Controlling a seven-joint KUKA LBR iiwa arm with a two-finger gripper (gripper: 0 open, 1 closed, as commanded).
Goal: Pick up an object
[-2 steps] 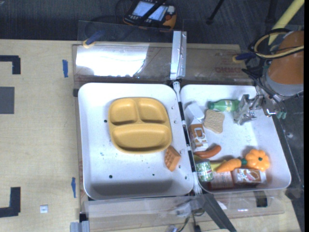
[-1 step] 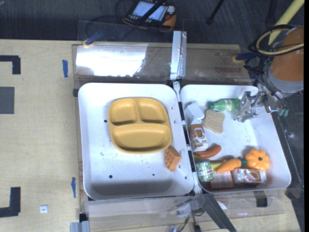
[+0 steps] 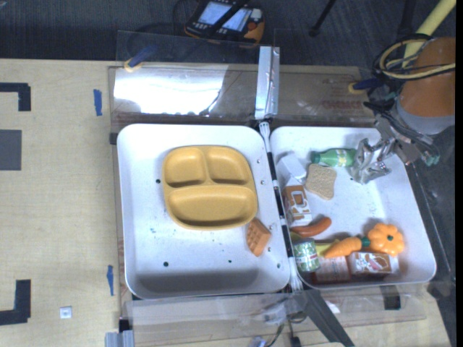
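I see my pincer (image 3: 370, 166) low in the right bin (image 3: 423, 215) — just beside the green bottle (image 3: 334, 157) — I cannot tell its grip.

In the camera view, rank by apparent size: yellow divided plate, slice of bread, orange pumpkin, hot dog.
1. yellow divided plate, by far the largest.
2. slice of bread, orange pumpkin and hot dog look too alike to rank.

Off my tabletop (image 3: 51, 194) there's blue tape bits (image 3: 98, 101), black corner marks (image 3: 20, 96), and a handheld control pendant (image 3: 223, 19) lying up back on the dark floor (image 3: 87, 13).
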